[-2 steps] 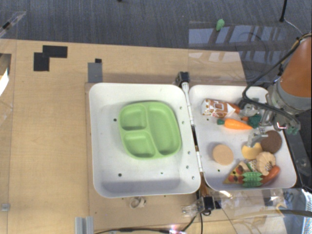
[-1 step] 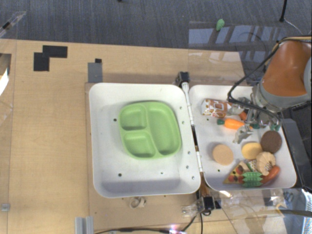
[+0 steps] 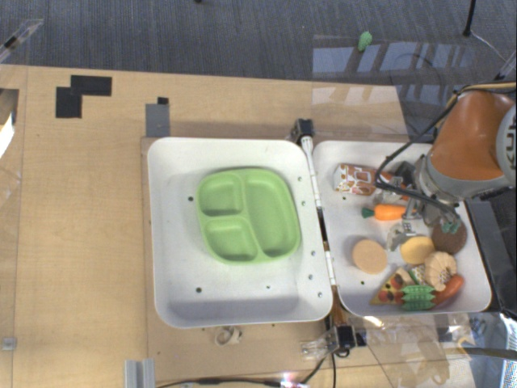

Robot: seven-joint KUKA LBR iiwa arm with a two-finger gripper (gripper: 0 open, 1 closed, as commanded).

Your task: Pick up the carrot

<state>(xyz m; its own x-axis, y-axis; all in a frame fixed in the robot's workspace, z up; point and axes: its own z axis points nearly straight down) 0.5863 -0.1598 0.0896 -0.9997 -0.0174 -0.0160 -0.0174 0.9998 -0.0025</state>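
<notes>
- I see 2 white bins on the worktop [image 3: 81,241]: the left bin [image 3: 174,297] holds a green divided plate [image 3: 246,214], and the right bin [image 3: 343,293] holds the toy food.
- The carrot [image 3: 388,212] lies on its side near the middle of the right bin, orange body pointing toward 3 o'clock, small green tip toward 9 o'clock.
- The arm [image 3: 472,140] comes in from 3 o'clock, its orange band over the bin's 2 o'clock corner.
- The claw [image 3: 406,223] hangs just at the carrot's 4 o'clock side, very close to it; whether it touches I cannot make out, and I cannot tell how wide it stands.
- At 10 o'clock from the carrot lies a brown and white packet [image 3: 354,179].
- At 7 o'clock from it sits a round tan cookie [image 3: 370,256].
- Toward 5 o'clock lie a yellow lemon [image 3: 418,250], a brown round piece [image 3: 448,237], a pizza slice [image 3: 394,289] and a green ridged piece [image 3: 418,297].
</notes>
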